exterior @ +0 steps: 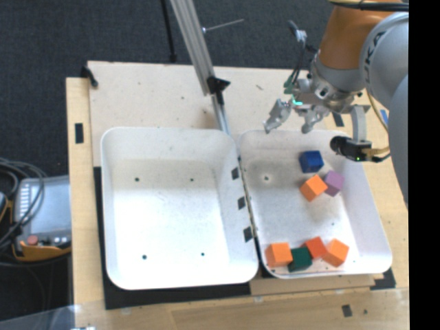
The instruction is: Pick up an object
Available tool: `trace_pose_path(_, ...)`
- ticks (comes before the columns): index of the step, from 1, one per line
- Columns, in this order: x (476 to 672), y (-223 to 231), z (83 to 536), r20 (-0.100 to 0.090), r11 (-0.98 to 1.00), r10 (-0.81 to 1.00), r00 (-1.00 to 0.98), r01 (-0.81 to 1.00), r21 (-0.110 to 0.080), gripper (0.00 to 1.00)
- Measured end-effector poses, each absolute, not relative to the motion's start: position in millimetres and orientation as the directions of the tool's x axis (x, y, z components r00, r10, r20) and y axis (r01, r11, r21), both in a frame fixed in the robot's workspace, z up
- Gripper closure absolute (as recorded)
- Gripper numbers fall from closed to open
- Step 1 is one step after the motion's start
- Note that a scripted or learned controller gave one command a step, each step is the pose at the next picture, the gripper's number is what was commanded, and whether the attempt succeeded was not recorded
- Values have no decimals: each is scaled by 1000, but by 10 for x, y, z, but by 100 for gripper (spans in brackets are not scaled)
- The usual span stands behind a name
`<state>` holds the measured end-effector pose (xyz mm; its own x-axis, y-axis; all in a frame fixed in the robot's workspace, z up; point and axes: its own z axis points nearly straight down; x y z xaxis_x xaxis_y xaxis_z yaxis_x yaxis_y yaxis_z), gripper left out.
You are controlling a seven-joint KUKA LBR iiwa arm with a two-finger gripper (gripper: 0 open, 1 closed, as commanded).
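- Nearest the camera, four small blocks are lined up along the front wall of the right shallow white bin (371, 236): an orange cube (278, 254), a dark green block (300, 258) touching it, a red-orange block (315, 247), and another orange cube (336, 251).
- Farther back in the same bin, an orange cube (313, 187) is seen just beside a pale purple cube (333, 183), with a blue cube (311, 161) just behind them.
- The left shallow white bin (124, 205) is set against the right one on the light wooden counter (148, 95).
- The hand (294, 120) of the grey arm with the orange band is poised over the back rim of the right bin, behind the blue cube and apart from it.
- Its two fingers are spread apart, and nothing is seen between them.
- A slanted aluminium post (192, 36) is mounted at the back of the counter, between the bins.
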<state>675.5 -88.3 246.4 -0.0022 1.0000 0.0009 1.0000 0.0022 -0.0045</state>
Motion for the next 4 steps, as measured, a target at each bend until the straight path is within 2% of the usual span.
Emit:
trace_pose_path(1, 6762, -889, 2494, -1, 3, 1000, -3, 1000, 0, 0)
trace_pose_path(2, 6781, -826, 2029, -2, 4, 1000, -4, 1000, -4, 0)
trace_pose_path(3, 6683, -902, 1489, -3, -1, 1000, 1, 1000, -6, 0)
trace_pose_path(4, 6676, -919, 967, -3, -2, 1000, 2, 1000, -4, 0)
